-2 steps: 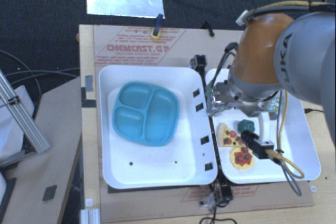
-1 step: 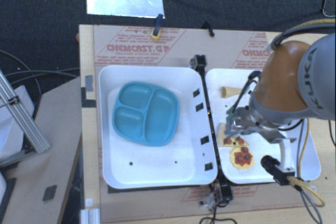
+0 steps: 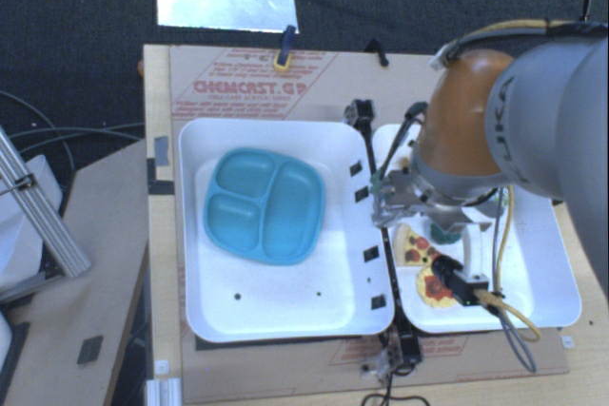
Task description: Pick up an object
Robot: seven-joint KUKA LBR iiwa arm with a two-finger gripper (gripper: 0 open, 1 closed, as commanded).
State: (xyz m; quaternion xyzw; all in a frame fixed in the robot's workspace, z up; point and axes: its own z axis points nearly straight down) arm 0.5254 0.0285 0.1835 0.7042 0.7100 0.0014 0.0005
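Two bins sat side by side. In the right bin (image 3: 561,299), nearest, a pizza toy (image 3: 425,266) lay flat under the gripper (image 3: 447,233), half hidden by the wrist; I could not tell how it was set. Flat against the floor, the toy might slip free. Farther left, a blue plate (image 3: 265,205) rested in the left bin (image 3: 205,299).

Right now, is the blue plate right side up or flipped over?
Right side up. The blue plate lies flat in the left bin, its three hollow sections facing up.
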